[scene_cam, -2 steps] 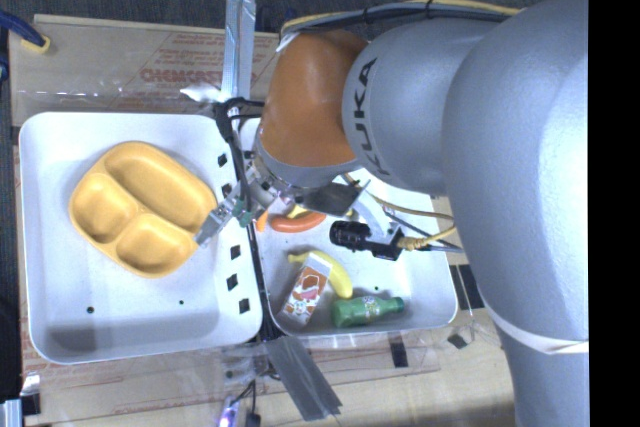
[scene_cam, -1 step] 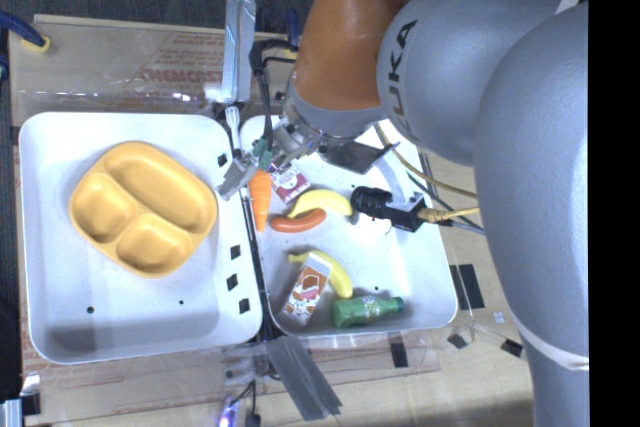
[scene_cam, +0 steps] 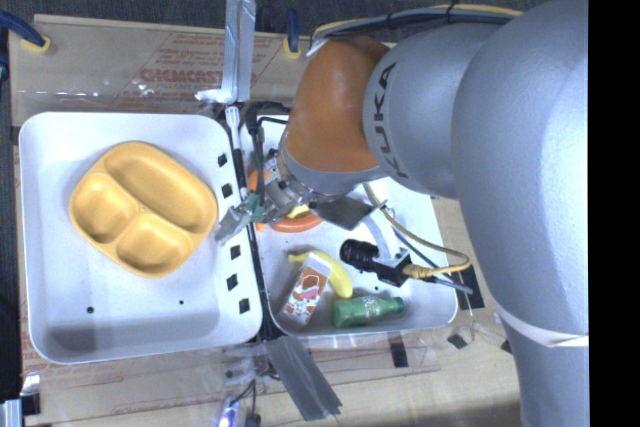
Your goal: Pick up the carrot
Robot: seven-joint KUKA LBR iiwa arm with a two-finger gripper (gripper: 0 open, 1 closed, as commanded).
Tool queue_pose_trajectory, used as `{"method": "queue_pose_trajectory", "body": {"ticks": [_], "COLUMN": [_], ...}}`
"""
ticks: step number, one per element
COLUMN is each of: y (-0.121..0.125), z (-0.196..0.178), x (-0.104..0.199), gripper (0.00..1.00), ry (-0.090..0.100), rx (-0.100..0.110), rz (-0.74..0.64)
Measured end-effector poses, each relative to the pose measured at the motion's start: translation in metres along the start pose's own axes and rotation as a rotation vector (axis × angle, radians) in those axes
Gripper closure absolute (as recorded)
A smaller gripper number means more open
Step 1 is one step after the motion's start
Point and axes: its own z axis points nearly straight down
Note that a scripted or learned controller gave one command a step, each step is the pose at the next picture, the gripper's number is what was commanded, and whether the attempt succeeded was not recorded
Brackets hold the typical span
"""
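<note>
Where the bench (scene_cam: 120, 55) meets dark carpet, two white bins sit side by side: the left bin (scene_cam: 60, 315) carries a yellow divided tray (scene_cam: 143, 205). The gripper (scene_cam: 250, 211) hangs over the right bin's (scene_cam: 440, 315) left edge; its state cannot be told. The carrot (scene_cam: 290, 223), mostly hidden beneath the arm, lies just beside it.

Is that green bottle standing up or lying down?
Lying down: the green bottle rests on its side on the right bin floor, beside a small carton.
</note>
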Motion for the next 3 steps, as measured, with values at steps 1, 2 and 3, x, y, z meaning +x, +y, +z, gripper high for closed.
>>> {"method": "queue_pose_trajectory", "body": {"ticks": [1, 2, 3], "y": [-0.033, -0.033, -0.003], "z": [-0.001, 0.000, 0.000], "x": [-0.057, 0.012, -0.084], "gripper": [0.00, 0.00, 0.00], "ry": [-0.001, 0.000, 0.000], "rx": [-0.003, 0.000, -0.001], "rz": [0.192, 0.193, 0.301]}}
